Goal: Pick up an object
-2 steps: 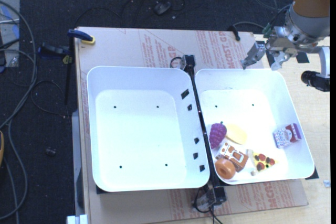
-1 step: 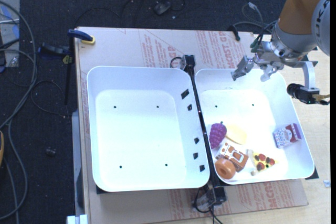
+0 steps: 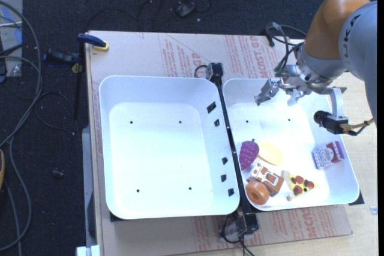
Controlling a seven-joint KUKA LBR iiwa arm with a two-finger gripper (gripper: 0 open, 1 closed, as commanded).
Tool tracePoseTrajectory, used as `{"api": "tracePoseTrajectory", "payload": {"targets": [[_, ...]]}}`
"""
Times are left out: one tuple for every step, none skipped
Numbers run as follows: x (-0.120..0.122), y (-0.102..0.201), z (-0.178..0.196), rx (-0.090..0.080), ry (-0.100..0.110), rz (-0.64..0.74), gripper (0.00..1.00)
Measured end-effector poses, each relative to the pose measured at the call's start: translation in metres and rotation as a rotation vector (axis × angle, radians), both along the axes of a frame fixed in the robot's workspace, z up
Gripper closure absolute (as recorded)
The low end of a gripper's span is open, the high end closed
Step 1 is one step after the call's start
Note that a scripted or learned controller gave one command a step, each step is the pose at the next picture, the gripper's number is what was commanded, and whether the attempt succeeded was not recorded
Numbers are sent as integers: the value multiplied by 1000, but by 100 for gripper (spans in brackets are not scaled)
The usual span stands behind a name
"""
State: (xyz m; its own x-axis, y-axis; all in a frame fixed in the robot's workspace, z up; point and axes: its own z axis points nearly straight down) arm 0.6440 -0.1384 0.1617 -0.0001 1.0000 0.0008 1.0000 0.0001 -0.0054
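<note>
My gripper (image 3: pixel 279 95) hangs over the far part of the right bin (image 3: pixel 264 88), its two fingers spread apart with nothing between them. Well below it, near the bin's front, lie a purple grape-like piece (image 3: pixel 248 153), a pale yellow slice (image 3: pixel 269 153), an orange round object (image 3: pixel 257 192), a brown and white packet (image 3: pixel 268 178), a small pale item with red dots (image 3: pixel 302 184), and a small red and white packet (image 3: pixel 327 156) by the right wall. None of them touches the gripper.
The left bin (image 3: pixel 114 99) stands beside the right one, a black divider with clips (image 3: pixel 223 129) between them. Both rest on a cardboard sheet (image 3: pixel 174 51). Cables and a blue clamp (image 3: pixel 93 41) lie at the far left.
</note>
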Motion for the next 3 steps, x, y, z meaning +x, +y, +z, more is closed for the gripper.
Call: {"api": "tracePoseTrajectory", "payload": {"targets": [[0,-6,-61,0,0,-1,0],[1,-6,-48,-1,-6,0,100],[13,-7,7,-2,-11,0,100]]}}
